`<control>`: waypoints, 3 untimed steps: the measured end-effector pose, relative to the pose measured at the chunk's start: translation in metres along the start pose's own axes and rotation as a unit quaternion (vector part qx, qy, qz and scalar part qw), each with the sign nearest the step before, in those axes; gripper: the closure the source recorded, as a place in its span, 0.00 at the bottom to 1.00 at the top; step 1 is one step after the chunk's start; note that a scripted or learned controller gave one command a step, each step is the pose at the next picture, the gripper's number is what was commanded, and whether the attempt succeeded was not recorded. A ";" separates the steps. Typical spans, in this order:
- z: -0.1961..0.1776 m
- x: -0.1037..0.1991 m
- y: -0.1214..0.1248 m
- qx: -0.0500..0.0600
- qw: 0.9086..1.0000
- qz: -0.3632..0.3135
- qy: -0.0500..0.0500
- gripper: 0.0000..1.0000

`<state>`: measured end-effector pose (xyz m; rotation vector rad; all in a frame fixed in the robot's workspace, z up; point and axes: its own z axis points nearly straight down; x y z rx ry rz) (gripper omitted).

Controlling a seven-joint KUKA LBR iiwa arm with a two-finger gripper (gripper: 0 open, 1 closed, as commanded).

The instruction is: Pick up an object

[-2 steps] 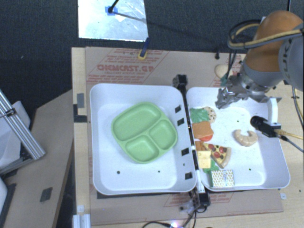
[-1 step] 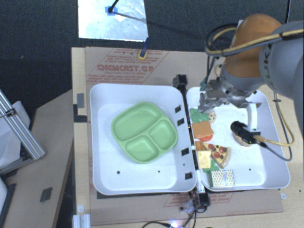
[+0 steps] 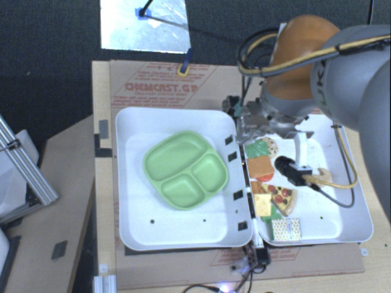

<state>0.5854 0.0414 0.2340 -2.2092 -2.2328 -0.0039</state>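
The hand (image 3: 259, 130) hangs over crowded toy food (image 3: 269, 182); whether it is apart or together I cannot tell. Tight packing just below could spoil a pick.

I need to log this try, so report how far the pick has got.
Done: the arm has reached over the right bin. In hand: nothing visibly. The gripper sits by that bin's upper left corner, above the toy food. Left: grasp and lift an item. The green plate lies in the left bin.
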 end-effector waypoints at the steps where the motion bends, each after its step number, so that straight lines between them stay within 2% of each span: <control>1: 0.020 -0.009 -0.001 0.001 1.000 0.005 -0.001 1.00; 2: 0.002 -0.015 0.003 0.000 1.000 0.005 -0.001 1.00; 3: 0.014 0.003 0.003 0.001 1.000 0.002 -0.001 1.00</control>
